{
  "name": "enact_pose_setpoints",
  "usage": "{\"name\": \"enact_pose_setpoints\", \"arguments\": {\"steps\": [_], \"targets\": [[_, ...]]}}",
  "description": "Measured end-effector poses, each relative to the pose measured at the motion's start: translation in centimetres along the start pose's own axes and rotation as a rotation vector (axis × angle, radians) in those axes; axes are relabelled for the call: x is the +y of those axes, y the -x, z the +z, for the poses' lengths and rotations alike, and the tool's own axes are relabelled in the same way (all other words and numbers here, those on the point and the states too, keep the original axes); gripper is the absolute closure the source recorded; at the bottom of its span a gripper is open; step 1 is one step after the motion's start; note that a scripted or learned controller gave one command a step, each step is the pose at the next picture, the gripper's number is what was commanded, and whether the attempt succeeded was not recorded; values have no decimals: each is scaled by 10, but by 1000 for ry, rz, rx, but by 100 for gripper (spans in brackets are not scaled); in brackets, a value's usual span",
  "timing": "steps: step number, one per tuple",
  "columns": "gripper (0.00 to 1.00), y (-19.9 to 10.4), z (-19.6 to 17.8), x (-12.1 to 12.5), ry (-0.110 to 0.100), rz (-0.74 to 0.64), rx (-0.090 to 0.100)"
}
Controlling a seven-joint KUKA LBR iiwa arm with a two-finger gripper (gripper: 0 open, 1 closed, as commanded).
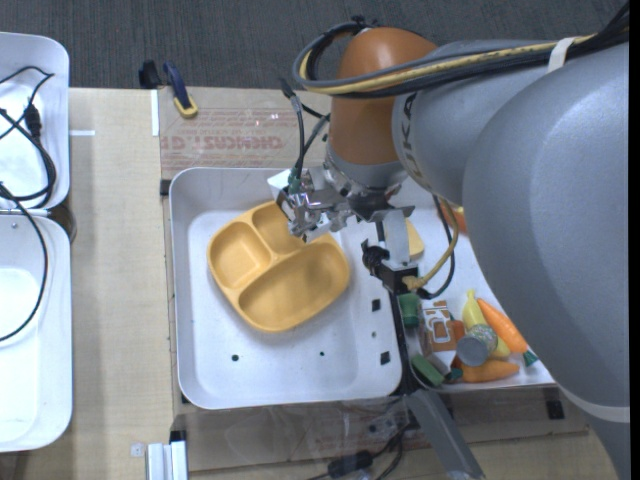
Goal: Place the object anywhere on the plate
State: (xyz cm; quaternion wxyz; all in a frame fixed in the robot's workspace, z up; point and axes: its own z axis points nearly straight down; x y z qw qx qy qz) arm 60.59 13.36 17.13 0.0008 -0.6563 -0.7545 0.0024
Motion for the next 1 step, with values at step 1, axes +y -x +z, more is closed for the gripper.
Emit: {"name": "enact_pose_setpoints", "arguments": {"steps": [1], "targets": [[100, 38, 5, 35, 1, -109, -1]]}}
